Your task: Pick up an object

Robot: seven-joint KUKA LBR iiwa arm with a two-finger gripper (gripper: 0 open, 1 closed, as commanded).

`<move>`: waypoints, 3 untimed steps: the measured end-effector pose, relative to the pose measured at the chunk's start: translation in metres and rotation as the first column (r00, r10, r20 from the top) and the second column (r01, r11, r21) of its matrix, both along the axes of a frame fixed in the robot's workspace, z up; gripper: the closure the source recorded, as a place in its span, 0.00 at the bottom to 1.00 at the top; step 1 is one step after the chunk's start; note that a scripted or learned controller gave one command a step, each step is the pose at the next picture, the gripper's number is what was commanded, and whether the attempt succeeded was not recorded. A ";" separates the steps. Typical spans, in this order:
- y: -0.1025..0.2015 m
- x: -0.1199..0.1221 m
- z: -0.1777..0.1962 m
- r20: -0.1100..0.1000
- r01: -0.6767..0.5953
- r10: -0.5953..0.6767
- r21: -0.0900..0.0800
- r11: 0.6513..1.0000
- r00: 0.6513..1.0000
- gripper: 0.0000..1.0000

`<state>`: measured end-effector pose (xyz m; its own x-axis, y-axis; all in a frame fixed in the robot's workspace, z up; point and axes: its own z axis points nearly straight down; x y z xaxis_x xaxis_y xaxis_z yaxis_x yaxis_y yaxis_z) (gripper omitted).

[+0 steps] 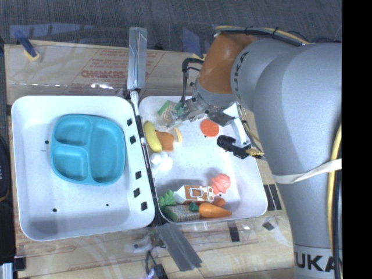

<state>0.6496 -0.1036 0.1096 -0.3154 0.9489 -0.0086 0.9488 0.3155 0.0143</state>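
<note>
My gripper is low over the far left corner of the right bin, under the grey arm with its orange band. A small green and clear item lies right at its tip; I cannot tell whether it is held. Close below sit a yellow banana and an orange piece. A red-orange ball rests just right of the gripper.
The left bin holds a blue divided plate. Near the right bin's front lie a pink item, a small printed box, a carrot, a green leafy toy and a white lump.
</note>
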 end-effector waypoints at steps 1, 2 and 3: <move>0.000 -0.003 -0.005 -0.010 0.001 -0.001 0.001 1.000 1.000 0.00; 0.000 -0.002 0.004 -0.011 -0.001 0.001 0.001 1.000 1.000 1.00; 0.000 -0.003 0.004 -0.011 -0.001 0.001 0.001 1.000 1.000 0.00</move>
<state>0.6471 -0.1034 0.1133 -0.3167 0.9485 -0.0042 0.9485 0.3167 0.0039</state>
